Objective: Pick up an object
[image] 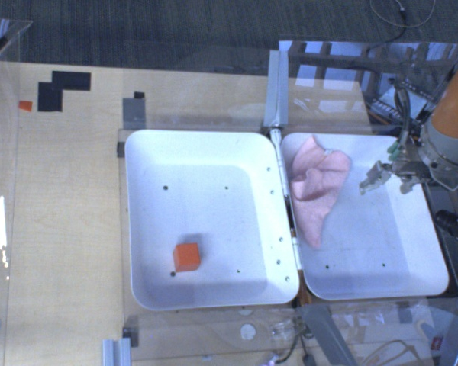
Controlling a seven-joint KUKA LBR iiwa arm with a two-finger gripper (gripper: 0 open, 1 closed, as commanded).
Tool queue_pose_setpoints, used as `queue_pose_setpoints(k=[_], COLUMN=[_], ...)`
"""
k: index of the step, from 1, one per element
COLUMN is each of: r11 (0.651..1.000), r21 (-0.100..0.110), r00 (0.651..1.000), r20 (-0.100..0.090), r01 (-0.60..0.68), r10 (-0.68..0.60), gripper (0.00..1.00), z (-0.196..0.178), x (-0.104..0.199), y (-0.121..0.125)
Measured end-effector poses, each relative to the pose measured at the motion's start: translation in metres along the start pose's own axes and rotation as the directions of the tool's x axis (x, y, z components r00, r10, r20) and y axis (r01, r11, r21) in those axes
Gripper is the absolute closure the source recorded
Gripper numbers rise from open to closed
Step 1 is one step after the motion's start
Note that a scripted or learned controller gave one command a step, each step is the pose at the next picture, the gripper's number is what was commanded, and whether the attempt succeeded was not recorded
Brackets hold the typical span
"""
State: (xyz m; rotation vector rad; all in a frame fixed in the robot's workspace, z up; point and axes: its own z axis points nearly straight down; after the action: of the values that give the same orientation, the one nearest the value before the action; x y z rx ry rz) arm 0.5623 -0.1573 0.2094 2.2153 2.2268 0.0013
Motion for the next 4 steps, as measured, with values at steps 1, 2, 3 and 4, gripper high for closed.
queue_pose_setpoints(k=[1,2,3,4], r11=[0.998,0.996,0.968,0.968], r21=[0.000,-0.015,-0.003,-0.003], r00=[0.998,0.996,0.968,0.968], r20=[0.000,0.003,0.004,0.004], r01=[0.057,0.091,0.250,0.251], r10=[-0.057,-0.091,-0.250,-0.251], gripper=[0.00,0.00,0.00,0.00], z=[0.108,0.118,0.117,0.117], x=[0.014,0.068,0.070,0.070], y=[0.047,0.048,0.102,0.102])
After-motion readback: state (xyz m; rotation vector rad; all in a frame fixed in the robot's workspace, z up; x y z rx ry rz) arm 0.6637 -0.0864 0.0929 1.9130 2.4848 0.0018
